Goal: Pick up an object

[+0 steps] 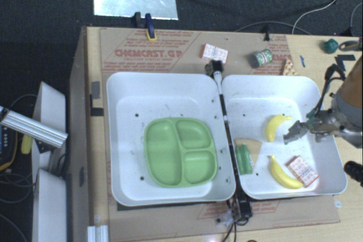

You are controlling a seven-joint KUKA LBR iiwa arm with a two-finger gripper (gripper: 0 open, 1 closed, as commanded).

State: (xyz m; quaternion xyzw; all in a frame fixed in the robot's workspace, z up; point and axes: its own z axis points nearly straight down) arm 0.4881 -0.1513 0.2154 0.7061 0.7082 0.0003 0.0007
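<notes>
The right bin (272, 81) holds two yellow bananas: one (276, 126) near its middle, the other (283, 174) near the front wall. A red and white packet (302, 170) lies just right of the front banana. A green can-like object (244, 158) lies on its side at the bin's left wall, with a tan flat piece (250, 146) beside it. My gripper (296, 133) hangs over the right half of this bin, just right of the middle banana and above the packet. Nothing is seen held in it.
The left bin (159, 79) holds a green divided plate (180, 151). On the bench behind the bins lie a white card (214, 53), a small can (262, 58) and a teal object (330, 45). Cables run at the right edge.
</notes>
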